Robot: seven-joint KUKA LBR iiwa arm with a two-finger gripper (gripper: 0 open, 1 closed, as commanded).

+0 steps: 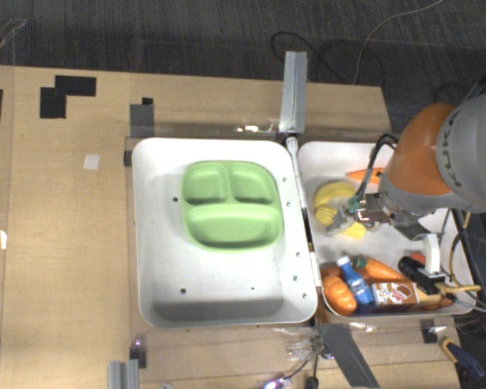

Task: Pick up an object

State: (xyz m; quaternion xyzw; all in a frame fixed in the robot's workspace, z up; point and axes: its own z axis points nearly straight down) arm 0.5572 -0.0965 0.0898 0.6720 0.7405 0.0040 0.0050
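My gripper [354, 215] hangs low in the right bin [324, 154], at its middle, with the grey arm and its orange band [417, 156] coming in from the right. It sits right against a yellow fruit-like object [332, 196] on its left. A smaller yellow piece [354, 232] shows just beneath it. Whether either piece is gripped is hidden by the wrist. Along the bin's front lie an orange carrot [386, 268], a small blue bottle [355, 277], an orange round item [338, 292] and a brown-labelled packet [398, 295].
The left bin [158, 290] holds a green divided plate [231, 203] near its back half. A metal post [294, 87] stands at the back between the bins. An orange piece [360, 174] lies behind the gripper.
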